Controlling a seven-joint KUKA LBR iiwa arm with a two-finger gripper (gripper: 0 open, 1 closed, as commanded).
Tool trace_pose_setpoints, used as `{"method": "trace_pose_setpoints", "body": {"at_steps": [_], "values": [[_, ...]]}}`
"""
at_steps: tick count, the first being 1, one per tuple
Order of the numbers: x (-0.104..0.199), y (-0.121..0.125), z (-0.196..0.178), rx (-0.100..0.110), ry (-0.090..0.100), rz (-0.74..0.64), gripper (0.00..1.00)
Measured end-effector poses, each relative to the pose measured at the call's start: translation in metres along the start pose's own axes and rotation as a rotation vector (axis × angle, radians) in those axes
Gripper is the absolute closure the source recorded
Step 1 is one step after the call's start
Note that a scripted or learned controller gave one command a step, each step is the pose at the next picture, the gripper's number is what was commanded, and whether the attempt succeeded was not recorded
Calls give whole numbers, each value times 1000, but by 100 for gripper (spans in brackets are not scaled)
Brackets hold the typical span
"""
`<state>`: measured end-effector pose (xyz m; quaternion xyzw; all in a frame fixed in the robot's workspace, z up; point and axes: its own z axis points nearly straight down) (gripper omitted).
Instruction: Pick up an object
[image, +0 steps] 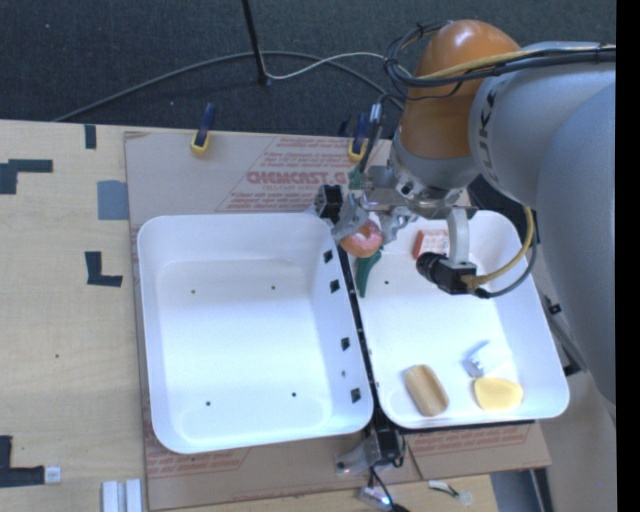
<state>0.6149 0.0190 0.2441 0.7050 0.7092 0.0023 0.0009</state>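
You see the arm (540, 110) reaching in from the right, its orange band (465, 55) above the wrist, with the gripper (365, 232) hanging over the far end of the divider where the two white bins meet. Between the fingers you can make out a small pinkish-orange toy (362, 240) with a green tail (364, 268) drooping beneath it; the fingers look closed around it, and it sits raised above the bin floor, just at the far-left corner of the right bin (540, 395).

In the right bin, near its front edge, lies a tan bread roll (425, 389). Just right of it you find a yellow lump (497, 393), and a small grey piece (476, 357) sits a little farther back, close to the yellow lump. At the far side of this bin, partly behind the arm's hose, a small red-and-white packet (431, 242) rests on the floor.

The left bin (170, 300) shows you its bare white floor with a few small dark dots. Both bins rest on a sheet of cardboard (250, 170) with red lettering, held at its far edge by two yellow-and-blue clamps (203, 130). The cardboard lies on the pale wooden bench (55, 300), which carries several dark tape marks on the left.
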Motion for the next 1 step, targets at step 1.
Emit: {"method": "trace_pose_setpoints", "body": {"at_steps": [1], "values": [[64, 55, -7, 4, -1, 0, 100]]}}
